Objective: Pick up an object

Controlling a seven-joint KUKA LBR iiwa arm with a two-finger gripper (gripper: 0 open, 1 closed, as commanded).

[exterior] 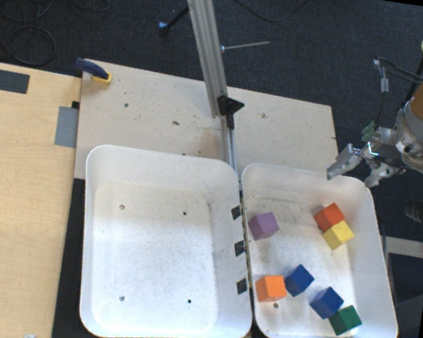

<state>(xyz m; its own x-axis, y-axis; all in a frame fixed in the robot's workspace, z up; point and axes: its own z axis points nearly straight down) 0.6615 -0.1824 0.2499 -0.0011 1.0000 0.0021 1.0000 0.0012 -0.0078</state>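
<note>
Above right bin's corner, open hand

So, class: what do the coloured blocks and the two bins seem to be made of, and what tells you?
Coloured blocks, such as the purple block and the yellow block: probably painted wood or plastic; flat faces, sharp edges, even matte colour. The view cannot settle which.
Right bin and left bin: likely moulded plastic; white, rounded corners, thin raised rims, speckled floors.
</note>
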